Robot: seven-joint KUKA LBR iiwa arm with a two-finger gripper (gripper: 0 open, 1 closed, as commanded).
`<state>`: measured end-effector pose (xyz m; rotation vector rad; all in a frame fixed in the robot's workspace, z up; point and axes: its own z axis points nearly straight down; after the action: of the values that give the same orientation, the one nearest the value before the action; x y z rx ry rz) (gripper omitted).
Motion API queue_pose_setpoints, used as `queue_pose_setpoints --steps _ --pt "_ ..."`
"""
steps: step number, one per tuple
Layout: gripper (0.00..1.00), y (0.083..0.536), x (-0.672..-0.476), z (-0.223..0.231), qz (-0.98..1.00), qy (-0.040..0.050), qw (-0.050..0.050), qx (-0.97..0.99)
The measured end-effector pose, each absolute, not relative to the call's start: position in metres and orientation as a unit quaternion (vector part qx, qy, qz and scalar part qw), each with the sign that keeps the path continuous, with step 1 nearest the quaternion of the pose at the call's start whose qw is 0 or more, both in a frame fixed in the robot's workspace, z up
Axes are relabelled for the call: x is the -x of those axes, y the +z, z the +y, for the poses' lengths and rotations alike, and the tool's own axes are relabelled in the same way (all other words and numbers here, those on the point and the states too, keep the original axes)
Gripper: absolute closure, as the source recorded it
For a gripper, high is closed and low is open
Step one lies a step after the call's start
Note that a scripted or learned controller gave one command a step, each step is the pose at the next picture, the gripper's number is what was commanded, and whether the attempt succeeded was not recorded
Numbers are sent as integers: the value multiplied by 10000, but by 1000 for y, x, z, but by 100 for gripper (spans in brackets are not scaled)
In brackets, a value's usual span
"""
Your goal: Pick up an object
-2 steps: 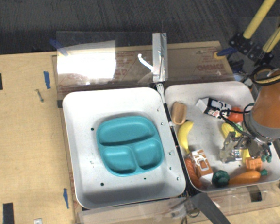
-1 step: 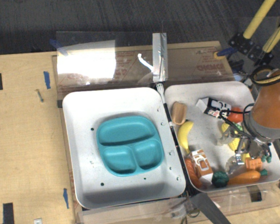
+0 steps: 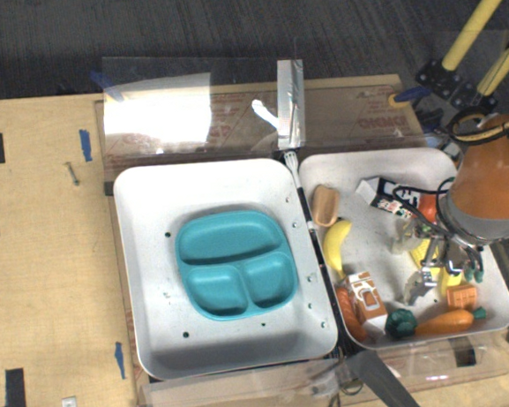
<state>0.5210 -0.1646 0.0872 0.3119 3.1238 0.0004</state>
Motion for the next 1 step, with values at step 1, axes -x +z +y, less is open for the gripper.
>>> queue_pose_setpoints --steps 1 --pt "0 87 -577 -223 9914 -8 43 -1304"
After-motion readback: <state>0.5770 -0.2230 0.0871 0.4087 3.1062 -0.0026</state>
